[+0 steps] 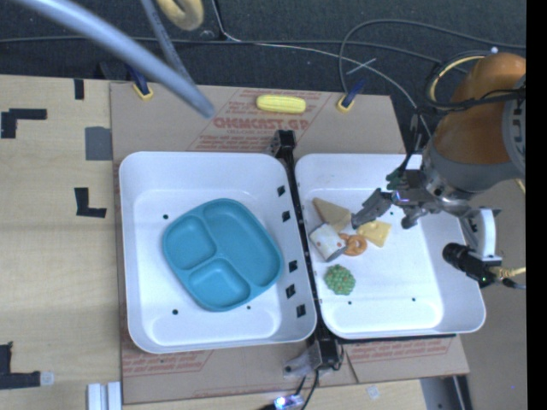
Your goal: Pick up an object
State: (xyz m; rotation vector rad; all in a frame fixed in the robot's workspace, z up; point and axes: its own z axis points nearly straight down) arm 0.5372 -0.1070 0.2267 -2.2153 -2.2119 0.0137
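— Hovering where?
— The gripper (389, 210) hangs over the right bin (427, 314), fingers spread, pinching nothing.
— And the food?
— A yellow piece (374, 232) lies just beneath; a green ball (340, 279) sits nearer.

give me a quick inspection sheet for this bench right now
surface: two white bins, left bin and right bin, on cardboard.
job's things: tan wedge, white block, orange piece, yellow piece, green ball, all in the right bin.
clutter: blue tray in the left bin; yellow item on the cardboard behind.
grippers: gripper over the yellow piece.
cables: black cables behind the bins.
surroundings: wooden bench.
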